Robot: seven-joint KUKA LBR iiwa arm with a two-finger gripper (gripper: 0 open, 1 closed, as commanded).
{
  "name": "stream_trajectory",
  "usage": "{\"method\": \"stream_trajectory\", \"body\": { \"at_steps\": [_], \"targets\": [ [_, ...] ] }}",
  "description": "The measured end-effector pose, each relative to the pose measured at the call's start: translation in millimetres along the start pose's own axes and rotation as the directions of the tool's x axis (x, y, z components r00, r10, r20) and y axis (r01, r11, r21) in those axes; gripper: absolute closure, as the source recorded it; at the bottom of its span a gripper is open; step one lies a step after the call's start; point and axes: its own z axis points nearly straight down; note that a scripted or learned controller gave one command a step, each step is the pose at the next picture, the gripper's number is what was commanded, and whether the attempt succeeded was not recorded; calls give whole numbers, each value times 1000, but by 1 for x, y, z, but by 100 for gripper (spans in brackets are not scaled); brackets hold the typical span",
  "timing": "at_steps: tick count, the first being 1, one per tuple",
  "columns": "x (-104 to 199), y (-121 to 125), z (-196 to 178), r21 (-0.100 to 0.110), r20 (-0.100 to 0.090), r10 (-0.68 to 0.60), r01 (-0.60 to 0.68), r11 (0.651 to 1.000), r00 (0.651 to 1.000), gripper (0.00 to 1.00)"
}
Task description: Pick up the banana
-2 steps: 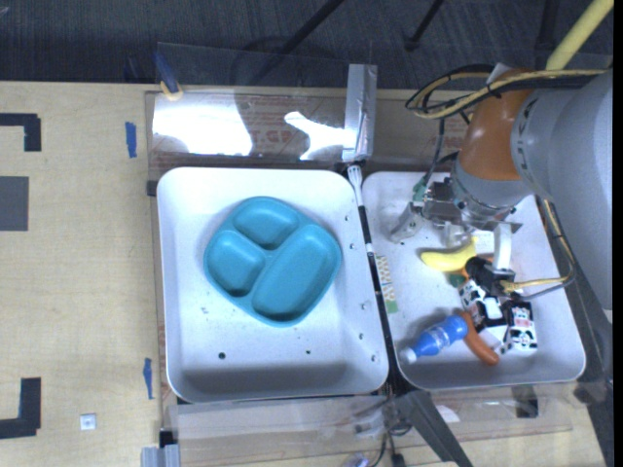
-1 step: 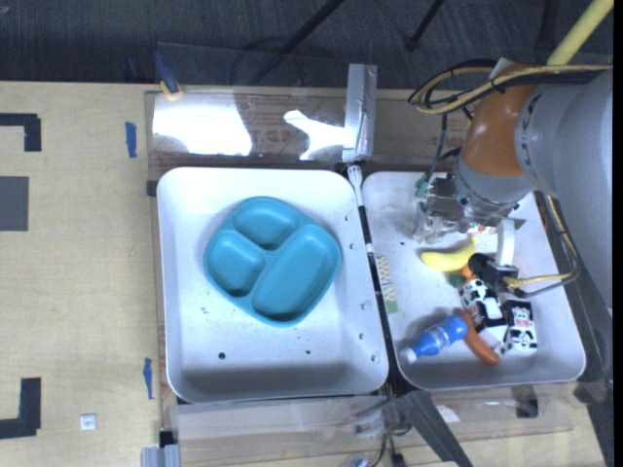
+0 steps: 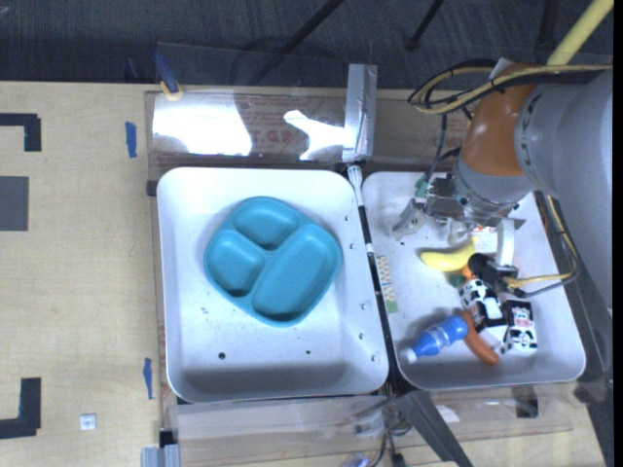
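From the camera view, I see the banana [image 3: 446, 258] lying in the right bin [image 3: 560, 353], directly at six o'clock of my pincer [image 3: 458, 217]. Whether that pincer is open I cannot tell; the wrist hides it. Toys [image 3: 496, 319] crowd the banana, so I might snag one instead.

Glossy white plastic bins [image 3: 195, 358], smooth matt blue plastic plate [image 3: 273, 261], pale wood-grain bench [image 3: 73, 290], shiny blue bottle [image 3: 438, 339]
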Motion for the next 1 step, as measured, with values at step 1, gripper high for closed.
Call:
{"method": "stream_trajectory", "body": {
  "at_steps": [1],
  "targets": [
    [-93, -25, 18, 1, 0, 23, -23, 1000, 1000, 0]
  ]
}}
